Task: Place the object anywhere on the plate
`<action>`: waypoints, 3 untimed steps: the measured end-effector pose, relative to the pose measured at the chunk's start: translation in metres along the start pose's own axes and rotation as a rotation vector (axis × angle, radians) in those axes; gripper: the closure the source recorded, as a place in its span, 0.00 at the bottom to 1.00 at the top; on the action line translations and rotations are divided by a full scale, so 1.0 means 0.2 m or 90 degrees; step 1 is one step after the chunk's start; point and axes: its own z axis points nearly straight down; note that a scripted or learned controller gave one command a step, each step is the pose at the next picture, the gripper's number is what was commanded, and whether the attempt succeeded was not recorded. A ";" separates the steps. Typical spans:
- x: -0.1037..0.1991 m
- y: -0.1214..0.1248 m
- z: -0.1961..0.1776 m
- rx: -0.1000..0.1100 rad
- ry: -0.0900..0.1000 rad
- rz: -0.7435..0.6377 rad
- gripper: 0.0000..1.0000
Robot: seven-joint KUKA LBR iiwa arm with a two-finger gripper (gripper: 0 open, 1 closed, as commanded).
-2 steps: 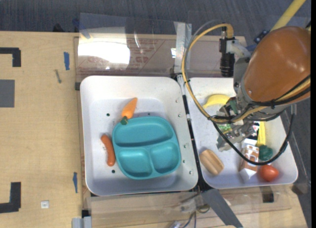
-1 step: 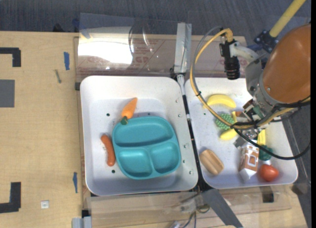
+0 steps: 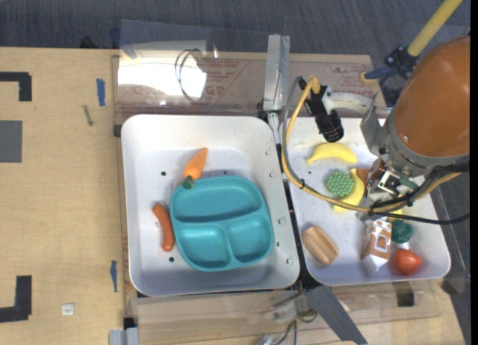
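1. Plate (image 3: 221, 222), teal with three compartments, lies in the left bin (image 3: 142, 142); a carrot (image 3: 194, 165) touches its upper edge and a sausage (image 3: 164, 225) lies just beside its left side.
2. Right bin (image 3: 441, 258) holds a banana (image 3: 333, 154), a green round fruit (image 3: 340, 183), a bread roll (image 3: 320, 244), a small carton (image 3: 377, 239) and a tomato (image 3: 406, 261).
3. Gripper (image 3: 388, 181) hangs over the right bin near the green fruit; I cannot tell if its claw is wide or narrow.

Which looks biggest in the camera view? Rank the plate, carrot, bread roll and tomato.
1. plate, clearly largest.
2. bread roll and carrot: too alike to rank.
3. tomato, smallest, though partly hidden.
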 end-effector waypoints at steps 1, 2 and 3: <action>0.15 0.11 0.22 -0.003 -0.005 -0.166 1.00; 0.28 0.36 0.46 -0.002 -0.005 -0.213 1.00; 0.38 0.56 0.54 -0.002 -0.003 -0.230 1.00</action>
